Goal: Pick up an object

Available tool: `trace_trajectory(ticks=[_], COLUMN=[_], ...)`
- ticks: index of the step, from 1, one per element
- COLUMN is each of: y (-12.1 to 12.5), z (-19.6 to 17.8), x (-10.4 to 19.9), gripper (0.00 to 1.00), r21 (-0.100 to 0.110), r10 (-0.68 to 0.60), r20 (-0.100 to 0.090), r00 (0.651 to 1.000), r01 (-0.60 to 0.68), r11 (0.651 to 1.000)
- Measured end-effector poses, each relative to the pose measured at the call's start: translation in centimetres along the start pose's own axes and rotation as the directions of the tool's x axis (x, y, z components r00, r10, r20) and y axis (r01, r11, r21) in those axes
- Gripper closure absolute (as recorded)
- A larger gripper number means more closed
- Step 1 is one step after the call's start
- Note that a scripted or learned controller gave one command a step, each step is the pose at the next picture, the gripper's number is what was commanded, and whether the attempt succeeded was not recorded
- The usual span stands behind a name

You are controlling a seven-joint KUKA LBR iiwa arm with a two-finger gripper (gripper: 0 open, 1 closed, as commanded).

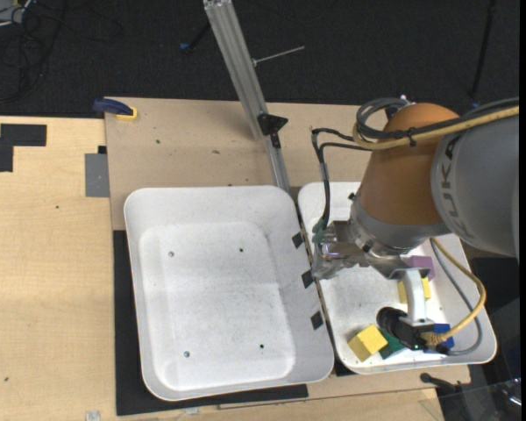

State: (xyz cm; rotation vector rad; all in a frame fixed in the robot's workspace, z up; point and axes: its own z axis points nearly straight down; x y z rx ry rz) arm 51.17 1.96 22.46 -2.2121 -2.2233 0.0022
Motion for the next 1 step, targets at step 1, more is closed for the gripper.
trace_trajectory(ticks=[1], y=[1.31], z=[-0.99], x=[5.31], gripper=[1.00], r21=[-0.003], r10=[0.001], r20=[0.002], r00=[1.000], r01=[-0.001], r11=[1.000])
